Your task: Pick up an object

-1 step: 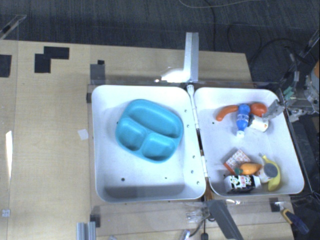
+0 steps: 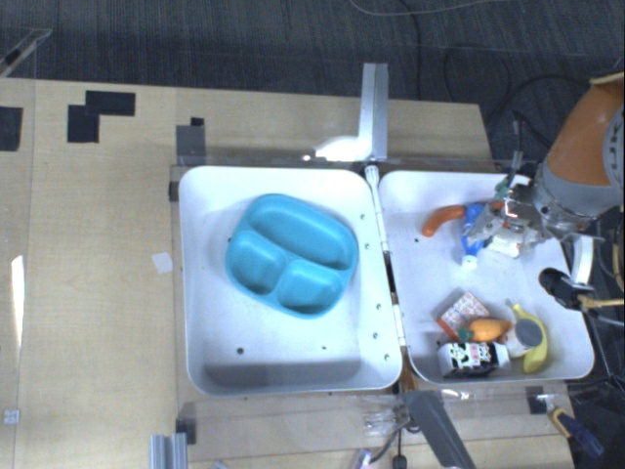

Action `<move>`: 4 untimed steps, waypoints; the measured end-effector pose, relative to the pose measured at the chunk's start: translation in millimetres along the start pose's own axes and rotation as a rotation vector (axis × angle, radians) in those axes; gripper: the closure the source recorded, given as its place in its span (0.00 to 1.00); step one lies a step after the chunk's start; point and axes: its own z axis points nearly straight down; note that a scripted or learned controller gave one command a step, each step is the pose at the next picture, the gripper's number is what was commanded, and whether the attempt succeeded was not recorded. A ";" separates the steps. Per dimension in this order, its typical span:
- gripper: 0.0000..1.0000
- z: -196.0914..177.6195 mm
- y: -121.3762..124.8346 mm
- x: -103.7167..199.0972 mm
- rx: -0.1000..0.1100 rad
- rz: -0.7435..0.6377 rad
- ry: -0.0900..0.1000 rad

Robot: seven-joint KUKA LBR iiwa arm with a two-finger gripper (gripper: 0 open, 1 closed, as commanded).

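Observation:
The right bin [image 2: 420,262] holds an orange carrot-shaped toy [image 2: 446,217] at its upper middle and a blue and white item [image 2: 478,231] just right of it. Along its front edge lie a patterned card [image 2: 460,311], a small orange piece [image 2: 486,329], a black and white carton [image 2: 472,357], a grey disc [image 2: 528,333] and a yellow banana [image 2: 535,350]. My gripper [image 2: 510,225] is low at the bin's upper right, right beside the blue and white item. The arm's orange band [image 2: 586,145] rises behind it.
The left bin [image 2: 210,350] carries a blue divided plate [image 2: 291,253] near its middle. A metal post [image 2: 375,115] stands behind the wall between the bins. Cables lie on the dark floor at the back.

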 end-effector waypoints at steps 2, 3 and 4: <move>0.00 43.9 19.2 -19.4 -0.007 -0.111 -0.003; 0.00 54.6 58.1 -15.4 -0.010 -0.128 -0.002; 1.00 46.8 56.3 -13.9 0.002 -0.135 -0.001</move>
